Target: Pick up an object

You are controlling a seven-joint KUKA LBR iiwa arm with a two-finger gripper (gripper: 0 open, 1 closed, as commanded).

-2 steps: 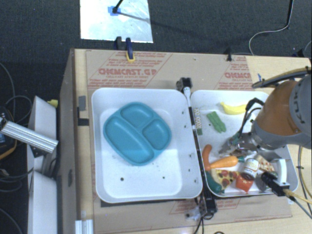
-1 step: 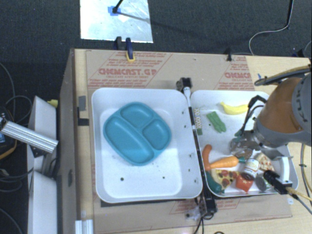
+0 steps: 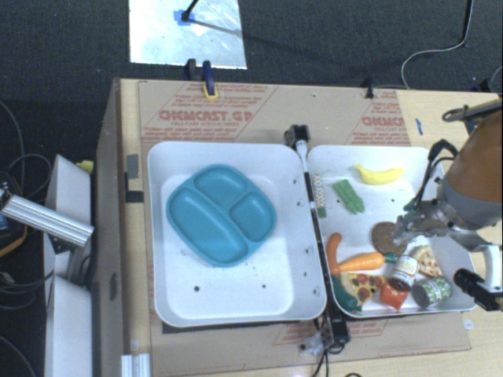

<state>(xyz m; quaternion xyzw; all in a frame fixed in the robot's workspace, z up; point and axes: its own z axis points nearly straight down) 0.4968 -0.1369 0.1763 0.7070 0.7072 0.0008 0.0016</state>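
The right bin (image 3: 393, 312) holds a yellow banana (image 3: 379, 174), a green pickle (image 3: 348, 195) and a brown round disc (image 3: 385, 236). Near its front lie an orange carrot (image 3: 361, 262), a reddish sausage (image 3: 333, 250), a pizza slice (image 3: 357, 287), a red block (image 3: 393, 293), a small white-labelled jar (image 3: 405, 268) and a green can (image 3: 432, 290). My gripper (image 3: 410, 228) hangs low at the right edge of the brown disc, just above the jar. The wrist hides what lies directly under it.
The left bin (image 3: 189, 297) holds a blue divided plate (image 3: 222, 214). A ridge (image 3: 313, 226) separates the two bins. The grey and orange arm (image 3: 475, 179) covers the right bin's right side. Cardboard (image 3: 259, 112) lines the bench behind the bins.
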